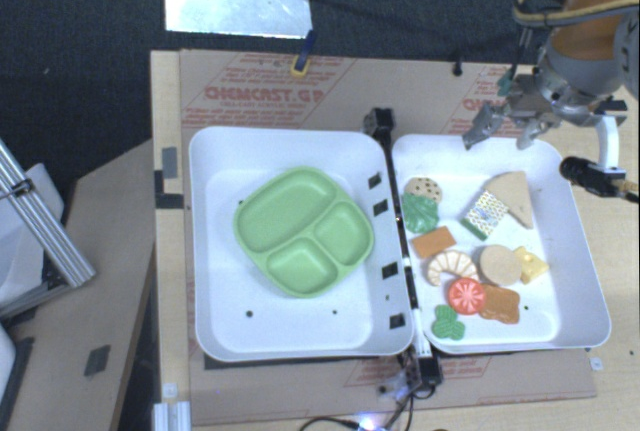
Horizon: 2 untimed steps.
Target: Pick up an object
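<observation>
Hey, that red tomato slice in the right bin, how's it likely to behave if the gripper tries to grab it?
The tomato slice lies flat, so it likely won't roll. It looks thin, probably hard to pinch from above. It touches the shrimp and toast, so they may shift.

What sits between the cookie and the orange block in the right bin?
In the camera view, a green leafy toy food piece lies between the chocolate-chip cookie and the orange block, touching or nearly touching both.
</observation>
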Available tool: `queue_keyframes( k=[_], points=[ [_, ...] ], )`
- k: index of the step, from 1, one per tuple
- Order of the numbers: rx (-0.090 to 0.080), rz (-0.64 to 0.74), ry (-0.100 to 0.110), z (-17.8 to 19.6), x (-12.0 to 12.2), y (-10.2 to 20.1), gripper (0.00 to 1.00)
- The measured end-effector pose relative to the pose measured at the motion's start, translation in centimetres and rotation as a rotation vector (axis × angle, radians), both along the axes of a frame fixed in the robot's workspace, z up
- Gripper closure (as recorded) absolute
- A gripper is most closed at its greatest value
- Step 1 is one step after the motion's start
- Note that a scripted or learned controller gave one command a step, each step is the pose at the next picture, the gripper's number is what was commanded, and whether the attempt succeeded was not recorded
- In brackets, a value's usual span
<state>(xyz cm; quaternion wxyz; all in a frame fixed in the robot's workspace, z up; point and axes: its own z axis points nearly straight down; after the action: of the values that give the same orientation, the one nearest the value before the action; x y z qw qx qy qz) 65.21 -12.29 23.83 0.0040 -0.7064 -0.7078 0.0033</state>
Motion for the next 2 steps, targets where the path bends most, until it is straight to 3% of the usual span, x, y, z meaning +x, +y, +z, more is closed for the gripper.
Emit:
queue_keyframes(
  k=[1,2],
  points=[
    [-0.001,0.002,-0.012,0.8,0.2,0.0,0.0],
    [-0.001,0.005,-0.009,-4.4,1.0,0.7,0.0]
  ],
)
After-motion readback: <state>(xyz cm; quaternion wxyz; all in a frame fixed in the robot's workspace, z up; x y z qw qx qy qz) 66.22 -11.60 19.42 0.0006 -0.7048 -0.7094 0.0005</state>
